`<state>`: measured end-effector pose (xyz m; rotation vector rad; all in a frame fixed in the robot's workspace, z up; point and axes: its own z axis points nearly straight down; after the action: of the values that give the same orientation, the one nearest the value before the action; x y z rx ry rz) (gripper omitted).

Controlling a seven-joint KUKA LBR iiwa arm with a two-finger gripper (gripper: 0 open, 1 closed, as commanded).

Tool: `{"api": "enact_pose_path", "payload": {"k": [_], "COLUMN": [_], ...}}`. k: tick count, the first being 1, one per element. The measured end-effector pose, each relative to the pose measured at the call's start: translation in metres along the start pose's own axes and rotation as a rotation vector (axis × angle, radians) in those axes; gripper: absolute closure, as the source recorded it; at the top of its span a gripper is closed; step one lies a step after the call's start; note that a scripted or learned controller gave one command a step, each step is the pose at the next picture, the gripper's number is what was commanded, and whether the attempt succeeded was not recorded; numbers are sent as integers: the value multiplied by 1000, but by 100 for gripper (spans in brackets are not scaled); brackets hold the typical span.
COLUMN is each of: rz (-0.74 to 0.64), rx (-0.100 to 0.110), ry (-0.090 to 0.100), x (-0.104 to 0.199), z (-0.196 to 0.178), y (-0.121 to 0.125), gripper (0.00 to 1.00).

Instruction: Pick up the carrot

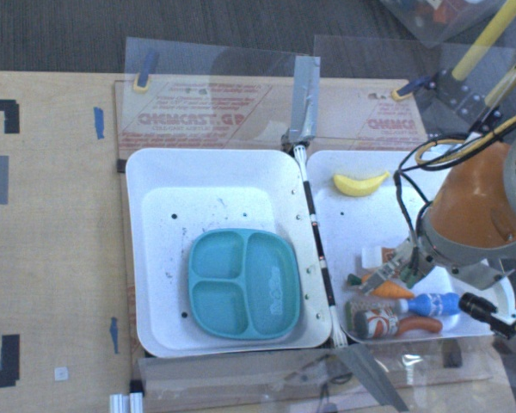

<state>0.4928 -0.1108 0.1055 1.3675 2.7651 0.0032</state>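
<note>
Low over the front of the right bin [464,157]: one gripper [394,274], grey, hung under the arm's orange band [469,200], tips down among the clutter; whether it is parted or closed I cannot tell from where I stand, and nothing shows held. Just beside and slightly below it: one carrot [393,290], small, orange, lying roughly level with its green top toward the left. Likely a toy, so light, stiff and rather smooth; the thicker middle looks the soundest hold, across its width, since the tapered end may slip out. Crowding it: one blue-and-white bottle [434,303] touching or nearly touching on the right, one red-and-white can [377,323] lying on its side in front, one reddish sausage-like piece [423,323] near the front wall. Well apart at the back of that bin: one yellow banana [359,183]. Left bin [155,179]: one teal divided plate [243,284], three compartments. Beneath all: pale wood counter [52,256] with blue tape marks.
</note>
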Motion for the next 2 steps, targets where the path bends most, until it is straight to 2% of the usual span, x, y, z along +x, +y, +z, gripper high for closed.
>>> {"api": "enact_pose_path", "payload": {"k": [1,2], "rz": [3,230], "rx": [-9,31], "ry": [-12,44], "x": [-4,48], "z": [-11,-80], "y": [2,41], "gripper": [100,100]}}
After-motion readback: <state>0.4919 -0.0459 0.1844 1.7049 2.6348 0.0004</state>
